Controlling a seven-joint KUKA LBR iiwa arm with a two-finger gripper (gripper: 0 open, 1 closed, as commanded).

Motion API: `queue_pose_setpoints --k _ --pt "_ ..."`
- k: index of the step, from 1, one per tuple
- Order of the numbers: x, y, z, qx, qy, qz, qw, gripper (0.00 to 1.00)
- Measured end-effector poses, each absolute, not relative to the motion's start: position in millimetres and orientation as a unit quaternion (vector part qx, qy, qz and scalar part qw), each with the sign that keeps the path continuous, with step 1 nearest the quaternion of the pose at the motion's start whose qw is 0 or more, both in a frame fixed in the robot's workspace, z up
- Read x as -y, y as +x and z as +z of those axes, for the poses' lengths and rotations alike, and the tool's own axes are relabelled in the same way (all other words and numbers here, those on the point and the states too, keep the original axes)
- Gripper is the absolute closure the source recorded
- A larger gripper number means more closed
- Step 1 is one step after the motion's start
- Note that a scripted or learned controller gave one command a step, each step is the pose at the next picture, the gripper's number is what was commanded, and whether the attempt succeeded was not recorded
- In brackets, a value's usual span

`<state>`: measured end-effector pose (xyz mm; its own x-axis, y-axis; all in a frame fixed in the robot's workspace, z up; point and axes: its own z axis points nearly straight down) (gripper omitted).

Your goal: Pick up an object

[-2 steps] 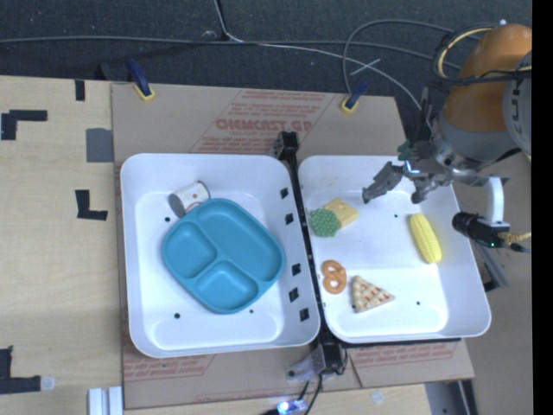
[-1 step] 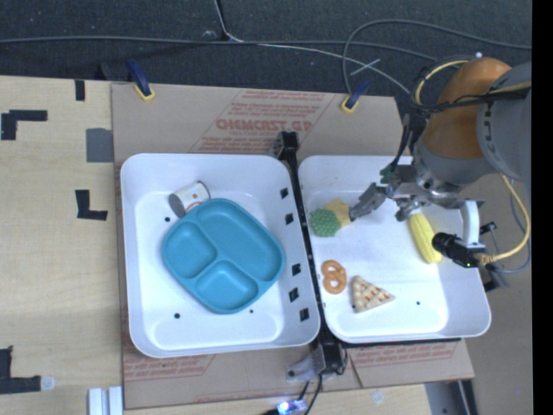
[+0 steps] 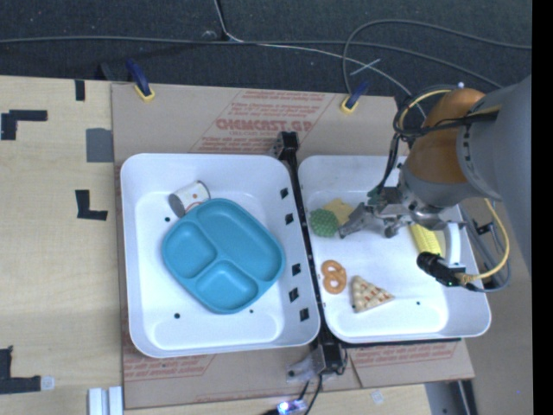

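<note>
Landmark: the divider (image 3: 298, 223) between the two bins is taken as the reference for every place below.
Left bin (image 3: 138, 318): one is counted, lying left of the divider.
Cup (image 3: 188, 199): one small white cup on its side is seen well left of the divider, touching the plate's far edge.
Blue plate (image 3: 223, 254): one three-compartment plate is laid just left of the divider.
Right bin (image 3: 467, 322): one is counted, lying right of the divider.
Green ball (image 3: 324, 223): one knobbly ball is found just right of the divider; it is judged to be soft, light and easy to squeeze, so it is best taken across its middle.
Yellow piece (image 3: 340, 208): one flat piece is tucked behind the ball.
Pretzel (image 3: 333, 276): one is seen near the divider; it is judged light and stiff, but thin and hard to pinch off the floor.
Waffle wedge (image 3: 369, 295): one is seen right of the pretzel; it is judged light and rigid, and is best gripped across its straight edges.
Corn cob (image 3: 427, 237): one is partly hidden under the arm.
Gripper (image 3: 356, 225): its fingers are seen spread apart, with nothing between them, low and just right of the ball.
</note>
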<state>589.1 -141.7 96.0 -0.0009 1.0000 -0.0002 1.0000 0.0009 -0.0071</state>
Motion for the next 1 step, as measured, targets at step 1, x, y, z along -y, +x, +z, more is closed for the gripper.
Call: queue_pose_setpoints --k 1 --pt "140.8 590.5 109.6 0.708 -0.706 0.0012 0.001 1.0"
